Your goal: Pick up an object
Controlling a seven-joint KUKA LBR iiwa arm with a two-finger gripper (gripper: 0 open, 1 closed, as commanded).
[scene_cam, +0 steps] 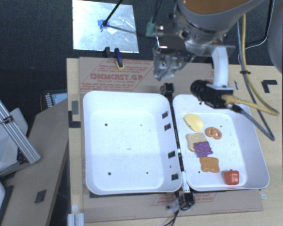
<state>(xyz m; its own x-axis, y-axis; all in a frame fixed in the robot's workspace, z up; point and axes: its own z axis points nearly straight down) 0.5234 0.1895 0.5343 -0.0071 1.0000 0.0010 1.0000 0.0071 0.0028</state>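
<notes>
Cardboard-topped bench [110, 75] carries two white bins; the right bin [252, 145] holds all the pieces: a yellow one [193, 122], a pretzel [213, 132], a purple one [203, 148], an orange one [209, 164], a red one [231, 177]. Above the bins' far edge hangs the gripper [167, 70], blurred, apparently with nothing in it. Judging by this, nothing is picked yet: reach, descent and grasp all remain.

Both bins white: left bin [126, 145], right bin [247, 145]. Below the metallic grey gripper [167, 70], in the right bin: pale yellow piece [193, 122], orange-brown pretzel [213, 132], tan slab [194, 140], purple piece [203, 148], orange waffle-textured piece [209, 164], red piece [231, 177] farthest off. Brown cardboard [116, 76] with red lettering lies left of the gripper. Arm band [212, 5] orange.
</notes>
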